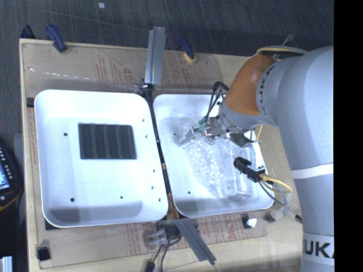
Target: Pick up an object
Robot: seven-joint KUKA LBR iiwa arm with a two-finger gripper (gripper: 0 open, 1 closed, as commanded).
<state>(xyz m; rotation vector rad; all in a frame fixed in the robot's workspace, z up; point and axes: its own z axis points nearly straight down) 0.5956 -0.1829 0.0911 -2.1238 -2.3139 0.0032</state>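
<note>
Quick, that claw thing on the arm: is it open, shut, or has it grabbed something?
Gripper: cannot be told. It is down in the right bin at a clear plastic object, and the wrist hides the rest.

Bright, even overhead light washes the white bins (93, 157) almost featureless; soft shadows pool along their near walls. The floor (170, 4) above stays dim. Detail is slightly soft overall.
</note>
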